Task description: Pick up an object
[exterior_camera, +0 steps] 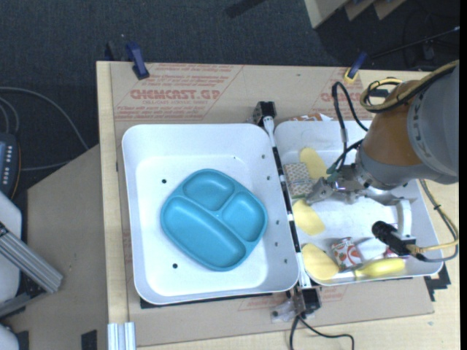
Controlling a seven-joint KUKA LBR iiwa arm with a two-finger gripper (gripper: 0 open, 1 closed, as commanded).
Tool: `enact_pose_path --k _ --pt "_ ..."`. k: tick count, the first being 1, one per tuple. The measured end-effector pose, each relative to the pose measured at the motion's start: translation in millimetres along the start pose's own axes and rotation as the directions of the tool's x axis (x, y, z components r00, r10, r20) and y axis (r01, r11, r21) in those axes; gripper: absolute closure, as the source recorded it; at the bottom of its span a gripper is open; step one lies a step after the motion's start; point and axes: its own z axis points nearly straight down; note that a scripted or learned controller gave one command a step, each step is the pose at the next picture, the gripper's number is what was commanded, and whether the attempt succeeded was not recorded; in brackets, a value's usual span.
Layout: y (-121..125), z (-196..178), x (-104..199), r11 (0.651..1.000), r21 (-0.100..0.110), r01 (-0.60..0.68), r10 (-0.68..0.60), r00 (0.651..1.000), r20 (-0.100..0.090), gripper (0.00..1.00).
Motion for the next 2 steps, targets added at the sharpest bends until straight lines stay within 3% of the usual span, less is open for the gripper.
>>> enact_pose_path --k 1,2 --pt "86.5 -0.3 3.0 1.000 0.001 0.000 0.000 1.000 0.001 0.00" --pt "87.1 -10.7 3.1 1.000 -0.001 0.002 -0.002 1.000 0.003 1.00"
